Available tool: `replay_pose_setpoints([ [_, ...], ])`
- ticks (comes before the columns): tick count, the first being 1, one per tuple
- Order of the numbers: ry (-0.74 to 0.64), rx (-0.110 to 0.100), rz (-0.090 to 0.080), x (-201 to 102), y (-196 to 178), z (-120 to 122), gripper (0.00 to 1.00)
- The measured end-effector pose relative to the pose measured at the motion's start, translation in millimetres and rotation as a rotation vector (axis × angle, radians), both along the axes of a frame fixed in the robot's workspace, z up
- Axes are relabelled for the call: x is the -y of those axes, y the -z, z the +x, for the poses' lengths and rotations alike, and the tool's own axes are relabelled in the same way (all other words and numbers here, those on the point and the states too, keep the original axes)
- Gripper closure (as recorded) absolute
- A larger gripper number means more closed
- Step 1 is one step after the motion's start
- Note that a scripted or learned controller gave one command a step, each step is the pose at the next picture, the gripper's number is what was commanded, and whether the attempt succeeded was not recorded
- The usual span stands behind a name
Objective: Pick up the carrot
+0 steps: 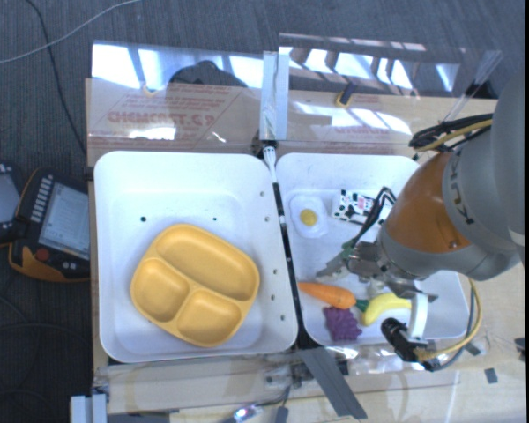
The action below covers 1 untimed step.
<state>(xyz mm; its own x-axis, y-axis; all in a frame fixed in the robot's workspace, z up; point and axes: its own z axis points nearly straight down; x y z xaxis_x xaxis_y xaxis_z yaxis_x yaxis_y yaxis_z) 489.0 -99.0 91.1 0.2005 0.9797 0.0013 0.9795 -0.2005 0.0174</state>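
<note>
White plastic forms two shallow bins set side by side on a surface, seen from above at a slant. The left bin (123,192) holds a yellow tray (194,282) with three compartments, lying toward the near side of the bin. The right bin (326,170) holds several small toys. A carrot (326,294), orange and slim, lies flat near the bin's front left, its length running left to right. Just beside the carrot's right end lies a banana (383,307), yellow. Just in front of the carrot, touching or nearly touching it, sits a bunch of purple grapes (342,323). Further back, near the dividing wall, rests a fried egg (309,216), white with a yellow middle. To the egg's right lies a small black-and-white patterned item (353,204), too small to identify.

The grey arm (476,174) reaches in from the right, its orange band above the wrist. The pincer (357,267) hangs low over the right bin, just behind and to the right of the carrot. Whether it is wide or narrow cannot be told, and nothing is seen held in it. Dark and yellow cables loop around the wrist.

A handheld controller (48,227) lies on the grey carpet at far left.
</note>
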Motion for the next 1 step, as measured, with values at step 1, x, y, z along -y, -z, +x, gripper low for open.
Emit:
replay_pose_setpoints([
  [1,-0.009,0.0,-0.001,-0.2,0.1,-0.1,0.0],
])
